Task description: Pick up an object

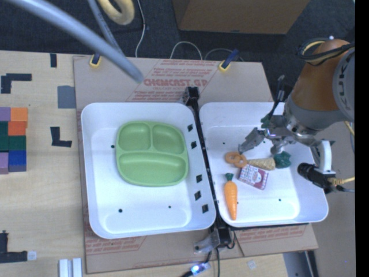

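Observation:
The right bin (288, 209) holds an orange carrot (230, 196), a pink packet (253, 177), a tan cone (262, 164), a small orange ring (234, 158) and a teal piece (283, 160). My gripper (266, 146) hangs over the bin's middle, just above the cone and the teal piece. Its fingers are spread open, one finger (251, 141) reaching left toward the ring. Nothing sits between them.
The left bin (98, 212) holds a green divided plate (153, 153). A black divider (199, 154) runs between the two bins. Coloured blocks (14, 140) stand at the bench's far left. A black fitting (314, 175) juts from the arm over the right rim.

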Tool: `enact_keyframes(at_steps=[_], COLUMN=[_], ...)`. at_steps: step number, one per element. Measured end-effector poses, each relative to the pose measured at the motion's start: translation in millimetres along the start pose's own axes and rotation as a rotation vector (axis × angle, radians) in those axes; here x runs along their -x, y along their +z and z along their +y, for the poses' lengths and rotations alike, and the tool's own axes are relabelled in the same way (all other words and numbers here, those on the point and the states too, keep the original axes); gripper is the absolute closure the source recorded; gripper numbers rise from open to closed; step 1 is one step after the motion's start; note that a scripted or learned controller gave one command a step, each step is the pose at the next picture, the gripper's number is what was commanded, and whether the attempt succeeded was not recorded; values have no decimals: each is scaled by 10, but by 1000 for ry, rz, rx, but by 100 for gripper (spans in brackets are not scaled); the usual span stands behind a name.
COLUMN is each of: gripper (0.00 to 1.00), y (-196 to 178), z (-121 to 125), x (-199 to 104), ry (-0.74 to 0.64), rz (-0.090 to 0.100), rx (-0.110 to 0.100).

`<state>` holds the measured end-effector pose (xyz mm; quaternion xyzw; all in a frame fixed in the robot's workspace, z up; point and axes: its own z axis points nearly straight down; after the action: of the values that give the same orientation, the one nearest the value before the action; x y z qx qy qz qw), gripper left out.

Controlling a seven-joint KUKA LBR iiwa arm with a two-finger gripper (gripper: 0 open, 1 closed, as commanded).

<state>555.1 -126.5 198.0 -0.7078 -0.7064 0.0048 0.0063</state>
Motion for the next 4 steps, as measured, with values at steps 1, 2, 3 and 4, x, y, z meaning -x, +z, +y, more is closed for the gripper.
enact_keyframes(at_steps=[1, 2, 3, 4], gripper=[0, 0, 0, 0], y=[-76, 503, 985, 1133], z=[29, 122, 103, 105], x=[-4, 12, -87, -90], ry=[-4, -3, -4, -3], rz=[-2, -2, -2, -3], rx=[14, 11, 13, 13])
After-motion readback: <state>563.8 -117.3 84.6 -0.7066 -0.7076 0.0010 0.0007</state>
